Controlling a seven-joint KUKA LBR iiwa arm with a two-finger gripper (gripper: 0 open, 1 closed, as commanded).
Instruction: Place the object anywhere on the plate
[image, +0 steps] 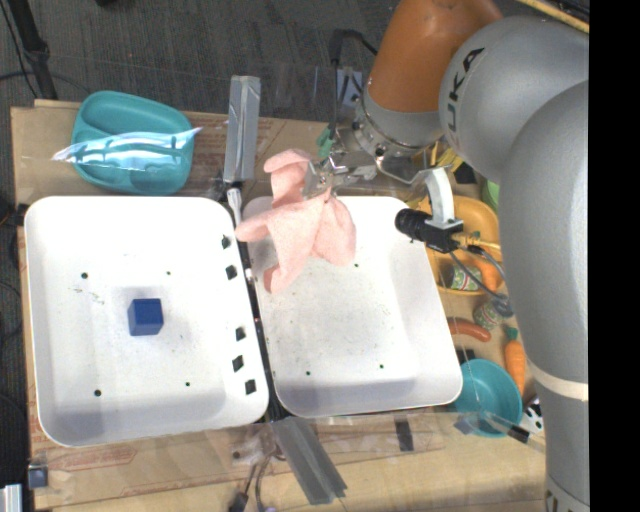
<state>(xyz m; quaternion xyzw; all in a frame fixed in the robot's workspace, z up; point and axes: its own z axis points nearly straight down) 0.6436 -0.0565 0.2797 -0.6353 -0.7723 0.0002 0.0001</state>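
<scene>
A pink cloth (300, 235) hangs crumpled over the far left corner of the right white bin (350, 330), and its lower folds spread toward the divider between the bins. My gripper (325, 180) sits at the top of the cloth, under the orange wrist band, and its fingers are pinched on the cloth's upper edge. Part of the cloth bunches up to the left of the fingers. A small blue cube (146, 316) rests in the left white bin (70, 250), well away from the gripper.
A teal bowl (130, 140) holding a plastic packet stands behind the left bin. To the right of the right bin lie a yellow bowl (472, 228), a carrot (514, 362) and a small teal bowl (490, 396). The big grey arm covers the right side.
</scene>
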